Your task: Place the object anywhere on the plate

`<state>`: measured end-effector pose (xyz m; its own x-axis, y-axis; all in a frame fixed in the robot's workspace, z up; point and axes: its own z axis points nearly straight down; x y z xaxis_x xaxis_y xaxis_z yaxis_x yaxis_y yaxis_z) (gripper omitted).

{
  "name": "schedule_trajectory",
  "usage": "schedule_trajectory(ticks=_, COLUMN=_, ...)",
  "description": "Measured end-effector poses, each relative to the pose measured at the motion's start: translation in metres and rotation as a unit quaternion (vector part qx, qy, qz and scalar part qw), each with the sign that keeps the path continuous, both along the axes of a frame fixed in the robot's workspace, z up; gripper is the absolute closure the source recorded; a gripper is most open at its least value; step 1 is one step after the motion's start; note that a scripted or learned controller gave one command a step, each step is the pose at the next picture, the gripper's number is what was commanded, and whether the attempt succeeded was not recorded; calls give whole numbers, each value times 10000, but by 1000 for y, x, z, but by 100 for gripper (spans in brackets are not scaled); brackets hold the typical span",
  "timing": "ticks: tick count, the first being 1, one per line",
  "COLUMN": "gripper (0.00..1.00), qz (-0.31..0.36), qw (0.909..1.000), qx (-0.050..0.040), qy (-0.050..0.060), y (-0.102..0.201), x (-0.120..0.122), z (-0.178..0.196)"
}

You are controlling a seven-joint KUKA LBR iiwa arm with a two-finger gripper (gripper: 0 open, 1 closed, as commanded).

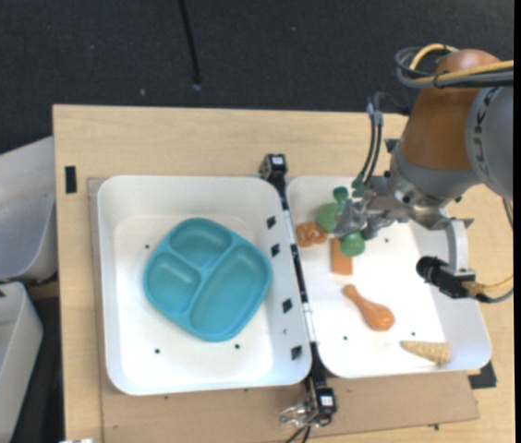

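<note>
A smooth blue plate [207, 278] with three compartments lies in the left bin [113, 340]. In the right bin [464, 335] the gripper [351, 218] hangs among green toys [352, 243], an orange block [341, 258], a drumstick [369, 307] and a ridged cone [427, 350]. I cannot tell whether it grasps anything.

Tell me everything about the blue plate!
The blue plate is turquoise, smooth like plastic, with rounded corners and three shallow sections: two smaller ones and one bigger one. It lies flat, turned at an angle, in the middle of the left white bin. No toy food lies on it.
</note>
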<state>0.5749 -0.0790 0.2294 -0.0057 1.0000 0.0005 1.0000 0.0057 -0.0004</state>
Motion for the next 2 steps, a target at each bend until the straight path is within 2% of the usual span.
schedule_trajectory(ticks=2, gripper=100, qz=9, qw=10000, qx=5, qy=-8, y=118, x=19, z=-3)
